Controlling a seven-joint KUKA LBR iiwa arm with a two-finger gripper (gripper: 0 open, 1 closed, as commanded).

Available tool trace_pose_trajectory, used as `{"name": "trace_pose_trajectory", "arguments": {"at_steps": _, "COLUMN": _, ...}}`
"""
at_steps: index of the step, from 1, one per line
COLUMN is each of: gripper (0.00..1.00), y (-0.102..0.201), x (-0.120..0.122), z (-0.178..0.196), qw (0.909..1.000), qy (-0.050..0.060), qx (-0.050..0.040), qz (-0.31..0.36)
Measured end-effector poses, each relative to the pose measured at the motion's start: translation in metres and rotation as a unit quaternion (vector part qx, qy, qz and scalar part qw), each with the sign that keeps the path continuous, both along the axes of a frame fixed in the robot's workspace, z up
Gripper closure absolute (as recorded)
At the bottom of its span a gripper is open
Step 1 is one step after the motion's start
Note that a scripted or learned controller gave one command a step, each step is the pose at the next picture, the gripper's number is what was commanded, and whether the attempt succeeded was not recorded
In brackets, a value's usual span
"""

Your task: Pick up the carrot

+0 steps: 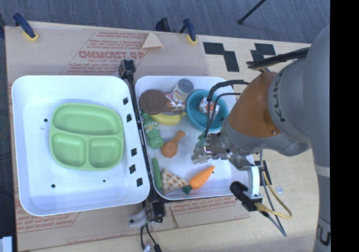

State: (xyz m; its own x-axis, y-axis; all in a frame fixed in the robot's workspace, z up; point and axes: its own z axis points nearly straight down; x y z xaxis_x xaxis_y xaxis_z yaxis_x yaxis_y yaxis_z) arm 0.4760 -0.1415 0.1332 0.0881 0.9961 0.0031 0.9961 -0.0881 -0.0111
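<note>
While the carrot [201,177] lies near the front of the right bin [224,187], the gripper [203,151] is seen just above it; how far it is opened cannot be told.

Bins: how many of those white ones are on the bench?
2. The left bin holds a green tray; the right bin holds the carrot and other toy food, under the arm.

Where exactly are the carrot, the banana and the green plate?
carrot [202,177]: camera view, middle of its orange body.
banana [166,118]: camera view, middle of its yellow curve.
green plate [85,117]: camera view, floor of its long upper compartment.
</note>
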Motion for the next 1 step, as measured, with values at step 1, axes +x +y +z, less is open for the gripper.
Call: {"name": "trace_pose_trajectory", "arguments": {"at_steps": 1, "gripper": 0.0, "y": -0.0006, "x": -0.0002, "z": 0.0, "qw": 1.0, "qy": 0.0, "qx": -0.0006, "qz": 0.0}}
